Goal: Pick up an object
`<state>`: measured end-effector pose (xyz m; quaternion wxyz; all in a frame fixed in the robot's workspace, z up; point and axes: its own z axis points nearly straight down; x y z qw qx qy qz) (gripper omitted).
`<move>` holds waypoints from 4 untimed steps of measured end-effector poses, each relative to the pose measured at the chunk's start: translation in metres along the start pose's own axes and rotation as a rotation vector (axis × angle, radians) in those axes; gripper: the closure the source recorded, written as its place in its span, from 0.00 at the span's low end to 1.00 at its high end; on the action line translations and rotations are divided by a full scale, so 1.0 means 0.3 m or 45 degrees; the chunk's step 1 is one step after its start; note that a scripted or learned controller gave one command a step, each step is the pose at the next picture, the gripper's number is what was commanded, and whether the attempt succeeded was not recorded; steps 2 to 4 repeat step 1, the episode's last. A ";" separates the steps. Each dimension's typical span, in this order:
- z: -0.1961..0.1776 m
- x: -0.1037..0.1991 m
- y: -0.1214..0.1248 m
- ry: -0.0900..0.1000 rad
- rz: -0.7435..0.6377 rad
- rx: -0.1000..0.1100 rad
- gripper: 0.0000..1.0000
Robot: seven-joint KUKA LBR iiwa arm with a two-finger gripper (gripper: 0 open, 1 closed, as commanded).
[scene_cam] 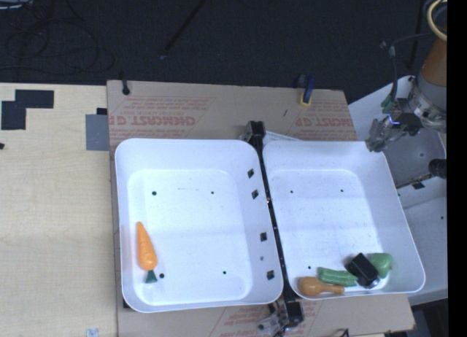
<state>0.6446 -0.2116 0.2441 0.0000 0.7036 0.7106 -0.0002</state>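
Observation:
An orange toy carrot (pixel 146 246) with a green top lies in the left bin (pixel 182 155), near its front left corner. In the right bin's (pixel 328 159) front right corner sits a small cluster: a black block (pixel 362 269), a green piece (pixel 381 261) behind it, a long green vegetable (pixel 336 276) and an orange-tan gourd shape (pixel 318 287). My gripper (pixel 382 136) hangs outside the right bin, just past its far right corner, well away from every object. The arm's orange band (pixel 436 62) shows above it at the right edge.
Both bins rest on a cardboard sheet (pixel 219 113) over a pale wooden bench. A black divider (pixel 264 211) with clips runs between the bins. A blue-and-yellow clamp (pixel 306 90) stands at the cardboard's far edge. Cables lie across the dark floor behind.

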 end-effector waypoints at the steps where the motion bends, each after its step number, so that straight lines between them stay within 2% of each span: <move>1: 0.012 0.001 0.000 0.000 -0.001 0.002 1.00; 4: 0.012 0.001 0.000 0.000 -0.001 0.002 1.00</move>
